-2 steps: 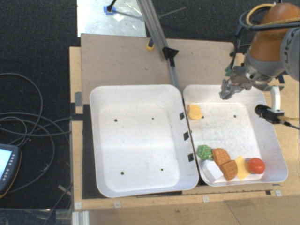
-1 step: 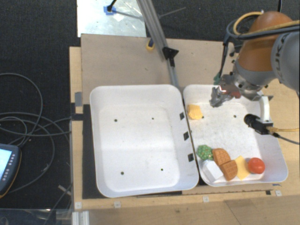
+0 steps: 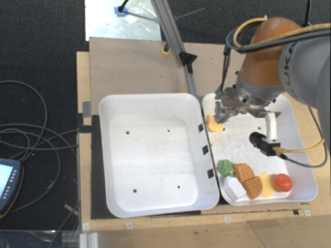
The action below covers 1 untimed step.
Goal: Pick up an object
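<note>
1. You see the grey arm (image 3: 305, 56) reaching in from the right over the right-hand bin (image 3: 302, 138); the left-hand bin (image 3: 155, 154) lies beside it.
2. Your gripper (image 3: 221, 112) hangs low at the right bin's near-left wall, directly above a small yellow piece (image 3: 214, 124). Whether the claw is released or clenched you cannot tell from this angle.
3. The pick looks unfinished: the yellow piece sits on the bin floor, at or just under the tip, and nothing is lifted. Closing and raising seem left to do.
4. The yellow piece looks small, pale and rounded, lying against the wall.
5. Other items cluster at the bin's front: a brown bread-like piece (image 3: 247, 179), a red ball (image 3: 282, 182), a green lump (image 3: 226, 167).
</note>
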Tool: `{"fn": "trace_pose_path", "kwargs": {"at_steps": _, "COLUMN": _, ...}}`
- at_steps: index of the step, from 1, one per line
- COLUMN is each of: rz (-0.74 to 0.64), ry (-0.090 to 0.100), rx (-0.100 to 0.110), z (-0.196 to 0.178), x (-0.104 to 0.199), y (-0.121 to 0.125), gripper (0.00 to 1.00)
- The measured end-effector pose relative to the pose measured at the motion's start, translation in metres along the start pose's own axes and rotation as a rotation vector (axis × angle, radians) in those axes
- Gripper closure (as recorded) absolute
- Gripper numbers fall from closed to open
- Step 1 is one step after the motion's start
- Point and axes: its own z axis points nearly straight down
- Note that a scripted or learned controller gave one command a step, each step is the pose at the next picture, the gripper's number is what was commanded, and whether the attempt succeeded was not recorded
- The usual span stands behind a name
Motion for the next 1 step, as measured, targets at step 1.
{"fn": "trace_pose_path", "kwargs": {"at_steps": 1, "rz": 0.002, "ry": -0.001, "rx": 0.001, "z": 0.0017, "x": 0.0408, "y": -0.0238, "gripper": 1.00}}
